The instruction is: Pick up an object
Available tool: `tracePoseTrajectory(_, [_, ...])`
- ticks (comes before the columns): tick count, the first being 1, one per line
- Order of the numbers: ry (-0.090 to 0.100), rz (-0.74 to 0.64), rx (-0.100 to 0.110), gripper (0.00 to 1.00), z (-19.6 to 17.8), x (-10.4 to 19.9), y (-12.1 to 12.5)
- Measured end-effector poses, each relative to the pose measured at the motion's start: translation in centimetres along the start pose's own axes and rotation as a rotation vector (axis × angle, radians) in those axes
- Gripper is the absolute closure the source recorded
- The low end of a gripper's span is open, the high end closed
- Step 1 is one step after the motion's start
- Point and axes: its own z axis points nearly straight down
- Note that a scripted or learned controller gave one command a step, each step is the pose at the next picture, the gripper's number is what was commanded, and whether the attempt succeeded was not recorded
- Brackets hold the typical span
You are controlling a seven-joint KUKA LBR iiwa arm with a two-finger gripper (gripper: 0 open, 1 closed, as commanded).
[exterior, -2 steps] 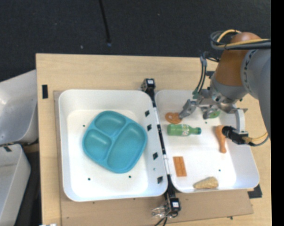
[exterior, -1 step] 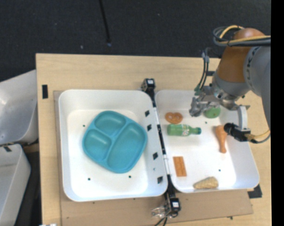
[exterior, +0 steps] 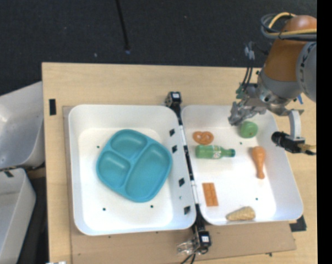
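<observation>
My gripper (exterior: 240,116) hangs over the back of the right bin (exterior: 276,194), just left of and touching the edge of a small green round fruit (exterior: 248,129). Nothing shows between its fingers. On the bin floor lie a pretzel-shaped pastry (exterior: 203,137), a green bottle (exterior: 213,152) on its side, an orange chicken drumstick (exterior: 258,160), an orange rectangular block (exterior: 210,194) and a tan wedge of bread (exterior: 240,214).
A blue divided plate (exterior: 134,164) rests in the left bin (exterior: 83,202). A row of black clips runs along the ridge between the bins (exterior: 183,164). A white container (exterior: 14,128) stands off the bench at the left.
</observation>
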Motion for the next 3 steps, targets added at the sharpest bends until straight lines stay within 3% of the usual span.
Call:
tracePoseTrajectory(1, [0.0,-0.003,-0.001,1.0,-5.1,0.9,0.3])
tracePoseTrajectory(2, [0.0,-0.003,0.002,1.0,-7.5,0.7,0.3])
tracePoseTrajectory(3, [0.001,-0.005,0.006,1.0,-7.6,6.1,-0.6])
